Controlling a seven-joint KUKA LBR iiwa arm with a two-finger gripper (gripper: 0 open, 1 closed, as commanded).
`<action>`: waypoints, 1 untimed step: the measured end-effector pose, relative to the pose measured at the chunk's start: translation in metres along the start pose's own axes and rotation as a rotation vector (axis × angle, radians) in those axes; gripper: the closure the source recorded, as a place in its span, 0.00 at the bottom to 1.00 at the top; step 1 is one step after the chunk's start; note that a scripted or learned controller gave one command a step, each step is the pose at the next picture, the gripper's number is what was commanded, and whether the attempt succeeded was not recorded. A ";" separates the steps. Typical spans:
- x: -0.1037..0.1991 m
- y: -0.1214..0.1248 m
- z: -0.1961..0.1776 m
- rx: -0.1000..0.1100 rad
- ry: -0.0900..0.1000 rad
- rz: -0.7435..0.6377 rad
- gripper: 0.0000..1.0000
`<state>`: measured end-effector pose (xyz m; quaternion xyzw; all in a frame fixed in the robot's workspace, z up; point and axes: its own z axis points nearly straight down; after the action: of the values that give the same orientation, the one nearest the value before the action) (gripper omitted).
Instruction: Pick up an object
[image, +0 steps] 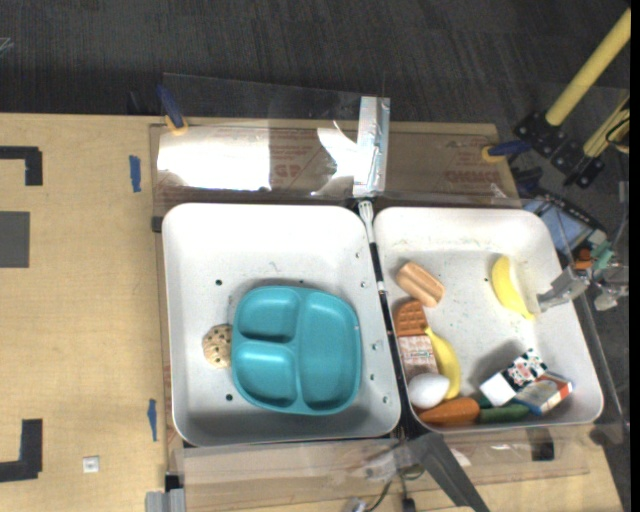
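The right bin (470, 232) holds several objects. A yellow curved piece (508, 285) lies near its right wall. A tan roll (420, 283), a brown ribbed piece (410, 318) and a printed packet (415, 351) line the left wall. A banana (447, 366), a white egg (430, 390), an orange carrot (455, 411), a green piece (505, 411) and a small printed white box (514, 376) crowd the front. A grey part that looks like my gripper (557, 290) pokes in over the right rim, just right of the yellow piece, with nothing seen in it.
The left bin (260, 230) holds a teal divided plate (297, 347) and a speckled cookie (217, 345) at the plate's left. A clear plastic sheet (270, 150) stands behind the bins. Yellow bars and clamps (580, 80) sit at the back right.
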<state>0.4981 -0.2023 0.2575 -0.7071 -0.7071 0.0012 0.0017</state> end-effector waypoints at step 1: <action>0.077 -0.016 -0.043 -0.003 -0.001 -0.071 0.00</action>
<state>0.4823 -0.1253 0.3005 -0.6815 -0.7318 0.0003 0.0005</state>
